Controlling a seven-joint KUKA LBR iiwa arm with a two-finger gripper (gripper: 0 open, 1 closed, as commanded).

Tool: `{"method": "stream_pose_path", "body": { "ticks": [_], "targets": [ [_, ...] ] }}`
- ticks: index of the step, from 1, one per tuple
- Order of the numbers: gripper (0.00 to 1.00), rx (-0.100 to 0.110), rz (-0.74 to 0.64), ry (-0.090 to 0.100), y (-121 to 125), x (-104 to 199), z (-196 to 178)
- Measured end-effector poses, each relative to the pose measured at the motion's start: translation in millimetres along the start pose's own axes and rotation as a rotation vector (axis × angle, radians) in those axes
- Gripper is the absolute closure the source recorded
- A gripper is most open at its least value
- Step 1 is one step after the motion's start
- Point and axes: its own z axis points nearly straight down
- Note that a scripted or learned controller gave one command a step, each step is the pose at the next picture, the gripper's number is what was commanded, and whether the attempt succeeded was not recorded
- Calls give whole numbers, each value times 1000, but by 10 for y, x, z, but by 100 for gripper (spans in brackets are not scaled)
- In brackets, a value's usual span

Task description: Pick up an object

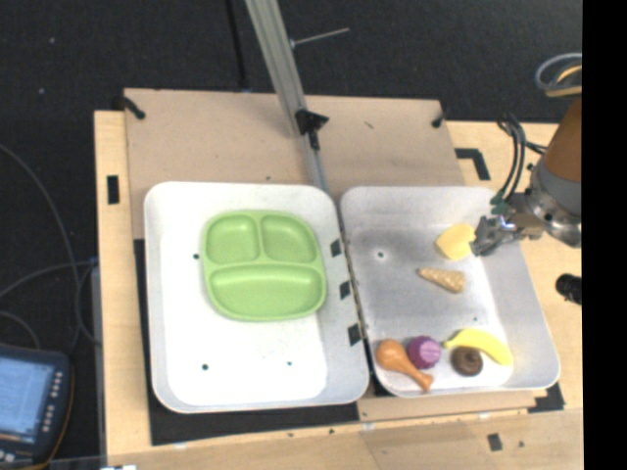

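Note:
The right bin (392,223) holds a yellow chunk (454,242) near its far right side, with a tan wedge (442,279) just in front of it. Along the bin's near edge lie an orange drumstick-shaped toy (403,359), a purple ball (424,351), a brown doughnut (467,361) and a yellow banana (482,344). My gripper (489,235) hangs at the bin's right side, right next to the yellow chunk's right edge. Whether it touches the chunk cannot be told.
A green divided plate (264,265) lies in the left bin (176,360). A slanted metal pole (277,62) rises from behind the bins' shared edge. The arm and its cables (516,160) stand over the bench's right edge.

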Motion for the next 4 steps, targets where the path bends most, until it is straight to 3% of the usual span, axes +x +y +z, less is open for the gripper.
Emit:
{"method": "stream_pose_path", "body": {
  "ticks": [1,3,4],
  "targets": [
    [100,2,0,1,9,-16,-192],
    [100,5,-4,3,-10,879,-221],
    [100,3,-5,4,93,1376,-322]
  ]
}}
